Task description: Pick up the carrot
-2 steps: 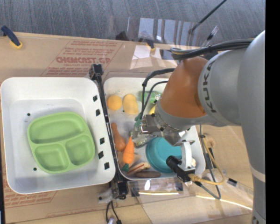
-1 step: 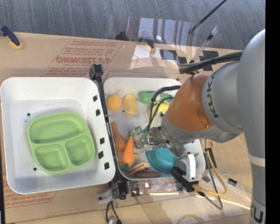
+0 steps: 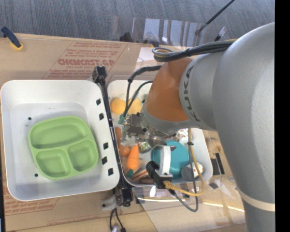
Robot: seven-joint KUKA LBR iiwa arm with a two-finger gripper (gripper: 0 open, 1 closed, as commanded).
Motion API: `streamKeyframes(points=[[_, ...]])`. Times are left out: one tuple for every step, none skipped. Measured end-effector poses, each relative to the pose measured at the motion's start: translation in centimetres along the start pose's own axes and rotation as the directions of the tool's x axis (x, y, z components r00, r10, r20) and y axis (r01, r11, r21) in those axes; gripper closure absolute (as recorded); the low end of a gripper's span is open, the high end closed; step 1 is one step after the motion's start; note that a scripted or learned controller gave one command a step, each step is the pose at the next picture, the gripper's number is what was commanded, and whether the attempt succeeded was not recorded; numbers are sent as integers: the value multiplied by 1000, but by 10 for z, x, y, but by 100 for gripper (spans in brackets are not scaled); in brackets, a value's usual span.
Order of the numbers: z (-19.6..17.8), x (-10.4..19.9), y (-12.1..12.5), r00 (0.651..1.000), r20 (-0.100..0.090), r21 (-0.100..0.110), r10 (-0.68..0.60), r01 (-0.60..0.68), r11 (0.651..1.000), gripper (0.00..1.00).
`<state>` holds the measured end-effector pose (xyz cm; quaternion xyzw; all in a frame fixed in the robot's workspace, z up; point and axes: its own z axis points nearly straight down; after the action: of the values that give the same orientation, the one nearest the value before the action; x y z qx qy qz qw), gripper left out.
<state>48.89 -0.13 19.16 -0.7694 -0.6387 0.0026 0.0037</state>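
Grey arm (image 3: pixel 241 105) reaches leftward, orange-banded wrist (image 3: pixel 171 93) angled down.

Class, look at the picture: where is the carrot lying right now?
The carrot lies in the right bin, near its left wall, beside the teal object and below the yellow ball.

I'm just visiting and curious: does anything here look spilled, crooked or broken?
Nothing looks spilled or broken. The green tray lies flat in the left bin, a bit slanted to its walls. The right bin is crowded: the carrot lies among other items beneath the arm, whose bulk hides much of that bin.
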Motion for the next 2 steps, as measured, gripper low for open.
streamKeyframes(points=[[1, -62, -2, 975, 1, 2, -224, 224, 975, 0], [0, -12, 43, 994, 2, 0, -105, 105, 994, 0]])
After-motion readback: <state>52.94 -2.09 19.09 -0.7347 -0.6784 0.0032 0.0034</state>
